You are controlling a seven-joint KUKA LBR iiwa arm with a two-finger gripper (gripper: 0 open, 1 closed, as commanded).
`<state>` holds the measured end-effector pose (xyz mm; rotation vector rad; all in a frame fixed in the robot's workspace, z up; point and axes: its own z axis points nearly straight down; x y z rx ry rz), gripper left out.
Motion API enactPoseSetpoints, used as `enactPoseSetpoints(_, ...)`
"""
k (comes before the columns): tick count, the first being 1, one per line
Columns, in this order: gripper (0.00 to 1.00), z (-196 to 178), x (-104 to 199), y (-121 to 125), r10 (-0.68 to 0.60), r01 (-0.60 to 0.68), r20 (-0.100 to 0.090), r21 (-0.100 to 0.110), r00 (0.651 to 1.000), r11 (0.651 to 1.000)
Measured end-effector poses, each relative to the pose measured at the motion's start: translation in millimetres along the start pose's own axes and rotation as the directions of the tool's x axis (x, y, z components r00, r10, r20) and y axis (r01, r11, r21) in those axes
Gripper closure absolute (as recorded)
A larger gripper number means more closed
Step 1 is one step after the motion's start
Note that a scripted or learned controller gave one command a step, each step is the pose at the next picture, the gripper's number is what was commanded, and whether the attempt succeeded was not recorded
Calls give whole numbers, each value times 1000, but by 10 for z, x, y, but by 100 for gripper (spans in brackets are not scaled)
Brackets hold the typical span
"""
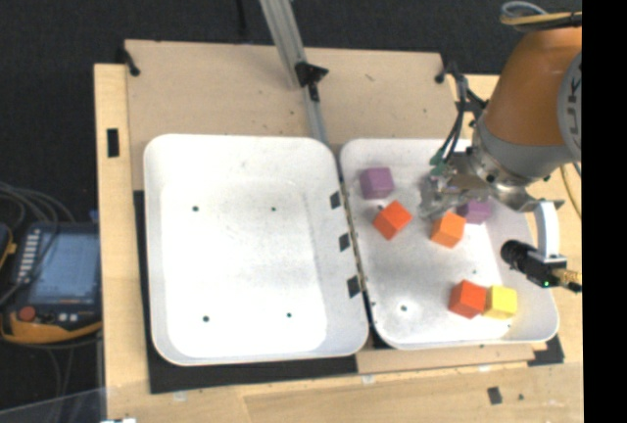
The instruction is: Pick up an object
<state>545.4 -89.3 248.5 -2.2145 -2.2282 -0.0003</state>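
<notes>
The right bin (411, 318) holds several small blocks: a purple one (376, 182) at the upper left, an orange-red one (392, 219) below it, an orange one (448, 230) near the middle, a pale purple one (479, 210) partly hidden by the arm, and a red block (469, 299) touching a yellow block (503, 302) at the lower right. My gripper (443, 197) hangs over the middle of this bin, just above the orange block. The wrist hides how it stands.
The left bin (245, 245) lies beside the right one, with small dark clips along the shared edge. A slanted metal pole (279, 10) rises behind the bins. A pendant with a screen (54, 274) sits off the bench at the left.
</notes>
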Motion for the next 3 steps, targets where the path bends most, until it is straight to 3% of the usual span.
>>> enactPoseSetpoints(2,100,-146,990,489,-2,2,-1,-3,1000,1000)
enactPoseSetpoints(3,100,26,1446,696,0,0,0,-1,1000,1000)
